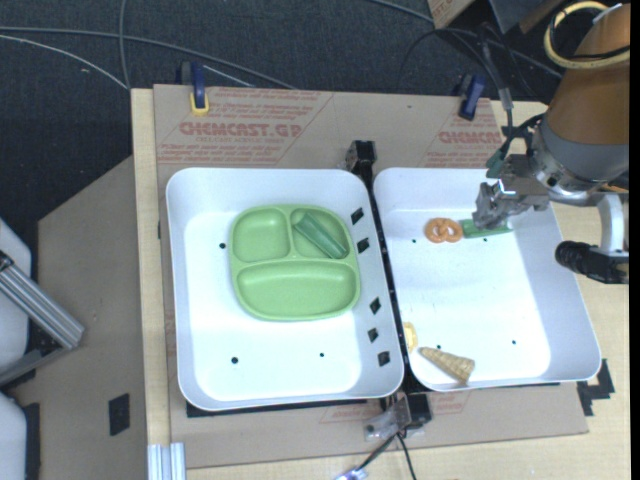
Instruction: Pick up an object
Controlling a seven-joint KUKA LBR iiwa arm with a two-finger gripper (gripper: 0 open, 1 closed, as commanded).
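Note:
In the right bin [540,308] an orange pretzel-shaped piece [443,231] lies near the far left. Just right of it is a small green flat piece [480,233], partly hidden under my gripper [492,218]. The gripper hangs low over the bin's far part, directly above that green piece. A tan cone [447,363] lies near the bin's front edge, with a small yellow bit [409,337] against the left wall.
The left bin [200,348] holds a green divided plate [290,293] with a dark green piece [320,233] in its far right compartment. A black divider with clips [372,268] runs between the bins. The arm's grey and orange body [590,118] stands over the right bin's far right corner.

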